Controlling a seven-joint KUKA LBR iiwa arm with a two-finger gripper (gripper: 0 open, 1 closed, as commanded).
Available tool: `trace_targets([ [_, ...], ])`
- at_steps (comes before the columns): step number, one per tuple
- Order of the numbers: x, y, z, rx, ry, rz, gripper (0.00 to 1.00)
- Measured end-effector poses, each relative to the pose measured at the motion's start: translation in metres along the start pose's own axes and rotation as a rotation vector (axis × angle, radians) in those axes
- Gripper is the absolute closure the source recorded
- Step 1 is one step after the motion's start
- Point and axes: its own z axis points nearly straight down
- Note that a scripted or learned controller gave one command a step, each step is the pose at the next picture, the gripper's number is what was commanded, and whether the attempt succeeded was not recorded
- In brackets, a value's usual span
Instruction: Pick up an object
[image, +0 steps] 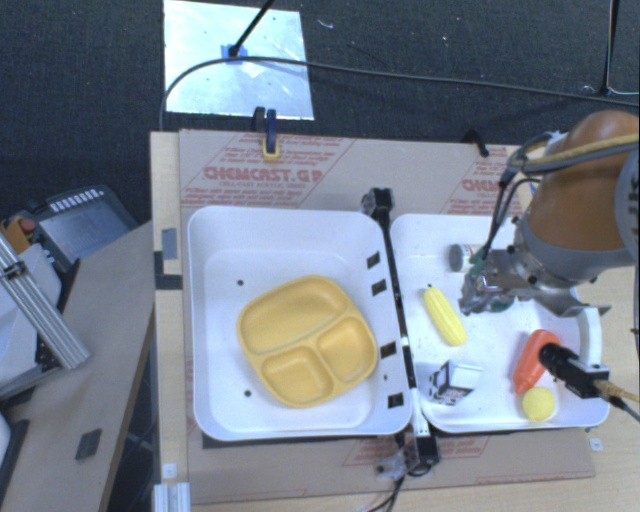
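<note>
Dark carpet surrounds the bench (300, 165), which carries a cardboard sheet and two white bins side by side; from the overhead camera, the left bin (215, 300) holds a yellow divided tray (305, 340); the right bin (500, 412) holds the pickable items. My gripper (484, 290) hangs low over the right bin near its middle; the wrist blocks the tips, so whether I am open or closed I cannot tell; nothing is seen held. Nearest candidate: a yellow corn cob (444, 315), lying just to the camera's left of my gripper, apart from it, long axis slanted. Judged light, rigid plastic, smooth and likely to roll; best taken across its narrow middle, square to its length. Also present: an orange carrot (531, 360) and a yellow ball (539, 403) near the front right corner, close together; a small grey-white box (454, 382) at the front; a small grey item (456, 257) toward the back. The ball looks prone to slip.
</note>
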Motion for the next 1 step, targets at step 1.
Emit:
trace_targets([
  [1, 0.0505, 0.0128, 0.0109, 0.001, 0.000, 0.000, 1.00],
])
